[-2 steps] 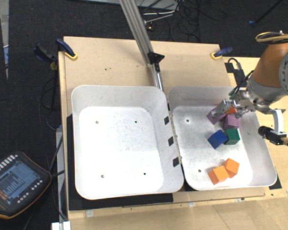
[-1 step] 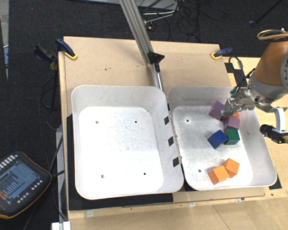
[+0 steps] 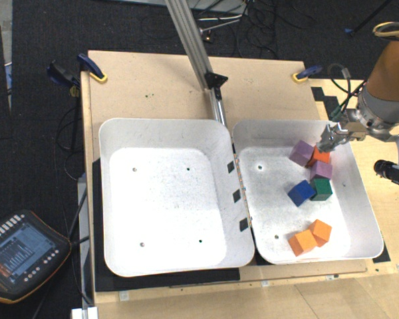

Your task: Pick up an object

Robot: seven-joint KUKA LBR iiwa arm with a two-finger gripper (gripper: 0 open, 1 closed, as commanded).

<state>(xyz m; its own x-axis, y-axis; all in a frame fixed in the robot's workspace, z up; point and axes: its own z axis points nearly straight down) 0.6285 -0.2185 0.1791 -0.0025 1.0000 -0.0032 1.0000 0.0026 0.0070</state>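
Gripper (image 3: 330, 140) is hovering low over the right bin (image 3: 266, 244), reaching for a pick, with purple block (image 3: 302, 153) just left and orange block (image 3: 321, 156) directly beneath (grip state unreadable), so descending squarely comes next.

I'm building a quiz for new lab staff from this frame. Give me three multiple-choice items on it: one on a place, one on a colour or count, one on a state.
1. Which bin holds the blocks?
A. the left bin
B. the right bin
C. both bins

2. How many purple blocks lie in that bin?
A. none
B. two
C. five

3. Where is the gripper?
A. over the left bin
B. at the bench's near edge
C. low at the right bin's far right, by the block cluster

Key:
1 B: every block lies in the right bin.
2 B: one larger purple block and one smaller purple block show.
3 C: the gripper sits just beside the small orange block.
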